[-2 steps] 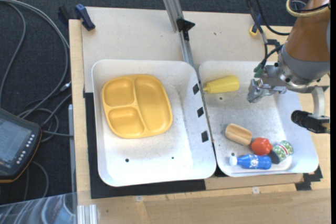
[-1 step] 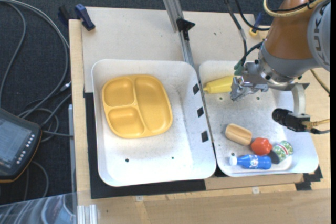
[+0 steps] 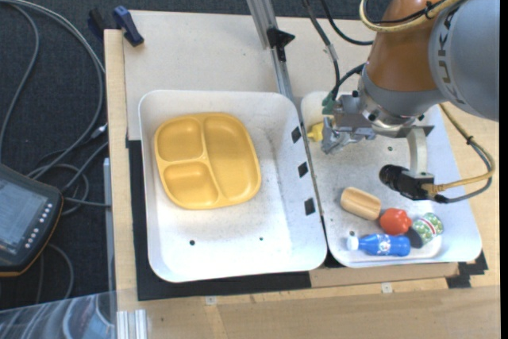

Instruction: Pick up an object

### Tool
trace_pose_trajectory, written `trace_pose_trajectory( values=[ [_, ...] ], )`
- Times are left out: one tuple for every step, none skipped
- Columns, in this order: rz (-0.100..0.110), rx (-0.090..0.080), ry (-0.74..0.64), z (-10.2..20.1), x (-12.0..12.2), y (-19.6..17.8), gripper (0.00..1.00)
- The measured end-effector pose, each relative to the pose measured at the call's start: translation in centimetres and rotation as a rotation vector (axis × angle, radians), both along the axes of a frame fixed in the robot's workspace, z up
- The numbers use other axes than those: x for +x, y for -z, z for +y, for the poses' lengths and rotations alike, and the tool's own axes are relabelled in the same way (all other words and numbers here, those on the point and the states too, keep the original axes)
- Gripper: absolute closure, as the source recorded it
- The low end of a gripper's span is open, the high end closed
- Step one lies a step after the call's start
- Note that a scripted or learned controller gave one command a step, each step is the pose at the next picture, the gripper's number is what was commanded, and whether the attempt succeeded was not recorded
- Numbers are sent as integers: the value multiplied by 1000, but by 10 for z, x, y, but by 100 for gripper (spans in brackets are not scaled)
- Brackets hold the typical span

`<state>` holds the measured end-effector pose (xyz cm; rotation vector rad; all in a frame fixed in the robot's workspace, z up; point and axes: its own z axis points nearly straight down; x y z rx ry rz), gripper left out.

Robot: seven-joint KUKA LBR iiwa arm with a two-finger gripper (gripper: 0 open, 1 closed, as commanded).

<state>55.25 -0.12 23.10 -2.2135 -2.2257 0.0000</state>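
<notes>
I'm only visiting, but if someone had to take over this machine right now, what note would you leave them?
Gripper: low over the far left part of the right bin, by a small yellow thing; nothing seen between its fingers.
Right bin, near edge: tan block, red ball, blue bottle, green-and-white ball.
Left bin: yellow divided plate.
Done: nothing lifted.
Left: grasp and raise one object.

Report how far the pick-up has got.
Done: the gripper is down in the right bin, at its upper left corner beside a small yellow thing. In hand: nothing visibly held; whether the fingers grip it cannot be told. Left: grasp and lift. The tan block, red ball, blue bottle and green patterned ball lie untouched along the near edge. The yellow plate sits in the left bin.
</notes>
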Motion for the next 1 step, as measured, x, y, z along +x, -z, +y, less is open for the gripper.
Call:
trace_pose_trajectory(
  values=[
    [-1, 1, -1, 52, -2, 1, 100]
  ],
)
